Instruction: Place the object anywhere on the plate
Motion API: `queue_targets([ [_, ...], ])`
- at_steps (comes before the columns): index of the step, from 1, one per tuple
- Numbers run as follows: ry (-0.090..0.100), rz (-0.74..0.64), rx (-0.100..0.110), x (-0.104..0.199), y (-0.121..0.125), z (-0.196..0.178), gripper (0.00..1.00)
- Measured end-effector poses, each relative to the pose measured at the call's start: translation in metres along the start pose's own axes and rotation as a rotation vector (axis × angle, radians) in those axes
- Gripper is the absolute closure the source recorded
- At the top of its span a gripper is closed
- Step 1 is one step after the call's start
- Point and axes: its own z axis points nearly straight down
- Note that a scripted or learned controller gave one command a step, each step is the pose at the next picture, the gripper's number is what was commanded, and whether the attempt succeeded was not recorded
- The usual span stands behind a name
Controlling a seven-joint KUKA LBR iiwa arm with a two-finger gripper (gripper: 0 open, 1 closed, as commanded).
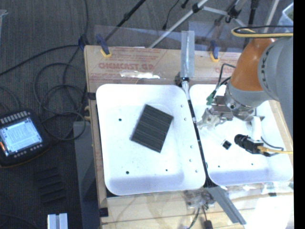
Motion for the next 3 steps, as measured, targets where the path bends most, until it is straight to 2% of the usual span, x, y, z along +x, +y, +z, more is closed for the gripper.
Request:
queue_targets([
  [1, 0.002, -0.038, 0.006, -0.005, 0.006, 0.002, 1.0],
  [2, 0.012, 0.609, -0.048, -0.022, 0.0, -0.014, 1.0],
  [3, 0.023, 1.065, -0.046, 0.052, 0.011, -0.061, 1.0],
])
